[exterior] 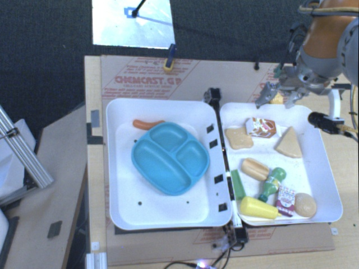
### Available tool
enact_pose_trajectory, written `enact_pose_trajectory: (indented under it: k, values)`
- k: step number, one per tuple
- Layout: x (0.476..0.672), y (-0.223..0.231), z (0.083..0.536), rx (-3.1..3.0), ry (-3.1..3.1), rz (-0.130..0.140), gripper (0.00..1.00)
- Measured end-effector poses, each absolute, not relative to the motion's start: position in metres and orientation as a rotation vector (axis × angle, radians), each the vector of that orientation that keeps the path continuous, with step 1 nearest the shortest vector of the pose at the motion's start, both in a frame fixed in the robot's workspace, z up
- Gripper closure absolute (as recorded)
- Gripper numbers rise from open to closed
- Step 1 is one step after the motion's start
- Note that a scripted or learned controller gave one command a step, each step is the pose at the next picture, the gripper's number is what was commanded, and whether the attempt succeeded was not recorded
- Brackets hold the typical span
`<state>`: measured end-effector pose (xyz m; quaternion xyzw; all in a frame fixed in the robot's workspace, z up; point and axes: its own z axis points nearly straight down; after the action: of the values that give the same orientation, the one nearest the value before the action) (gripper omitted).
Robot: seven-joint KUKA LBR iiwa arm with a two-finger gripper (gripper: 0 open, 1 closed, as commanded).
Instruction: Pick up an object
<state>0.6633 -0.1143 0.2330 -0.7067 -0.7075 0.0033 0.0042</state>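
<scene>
Above the right bin's (322, 150) far edge, end effector (279, 99) hovers with prongs spread, grasping nothing. Right bin holds bread slice (239, 138), wedge (289, 143), packet (262, 128), hotdog (255, 169), green bottle (272, 184), corn (258, 208). Left bin (120, 206): blue tray (170, 157), carrot (147, 124).

The arm (331, 24) is grey with 1 orange band above the right bin (322, 150); black cables loop beside its metal wrist.

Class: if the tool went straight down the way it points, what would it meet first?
Probably the far rim of the right bin, near the small yellow item behind it; the tool hovers there, though depth is unclear.
</scene>
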Motion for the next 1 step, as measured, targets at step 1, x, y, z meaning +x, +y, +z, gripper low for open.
enact_pose_trajectory:
  k: [1]
  values:
    - [0.6657,-0.1139,0.2409,-2.219,-2.226,-0.002,0.00]
